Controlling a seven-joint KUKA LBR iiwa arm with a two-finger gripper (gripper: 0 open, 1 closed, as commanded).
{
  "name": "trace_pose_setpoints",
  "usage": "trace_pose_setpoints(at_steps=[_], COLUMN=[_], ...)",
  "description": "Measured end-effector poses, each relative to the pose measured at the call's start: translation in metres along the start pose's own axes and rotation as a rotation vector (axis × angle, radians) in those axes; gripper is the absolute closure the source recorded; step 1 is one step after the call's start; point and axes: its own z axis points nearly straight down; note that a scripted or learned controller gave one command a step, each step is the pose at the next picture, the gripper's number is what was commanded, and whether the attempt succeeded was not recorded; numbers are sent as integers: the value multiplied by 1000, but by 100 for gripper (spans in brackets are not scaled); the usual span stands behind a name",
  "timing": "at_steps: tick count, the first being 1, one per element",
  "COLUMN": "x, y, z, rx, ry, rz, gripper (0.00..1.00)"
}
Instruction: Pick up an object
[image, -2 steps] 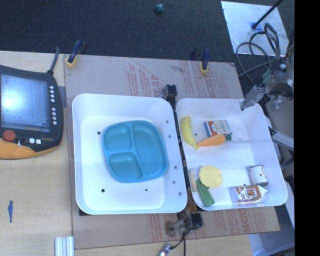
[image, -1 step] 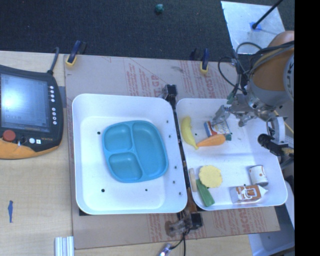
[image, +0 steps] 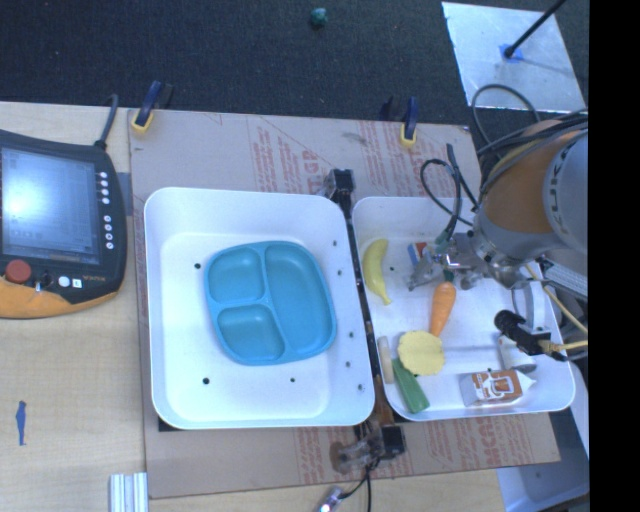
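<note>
Where the gripper (image: 447, 268) hovers, carrot (image: 441, 308) just below, touching unclear.

Both white bins (image: 160, 300) look like smooth, slightly glossy plastic. The blue tray (image: 268, 300) is smooth plastic too. Beneath them lies matt brown cardboard (image: 250, 160) on a pale wood-look bench (image: 70, 400). The arm (image: 530, 200) has a satin sheen.

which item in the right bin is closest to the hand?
The orange carrot: its top end lies just under the hand. The banana, yellow disc and green piece lie farther off.
</note>
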Motion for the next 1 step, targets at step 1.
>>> trace_pose_setpoints(at_steps=[1], x=[12], y=[-39], z=[0], rx=[-1], ry=[0], rz=[1], gripper=[0])
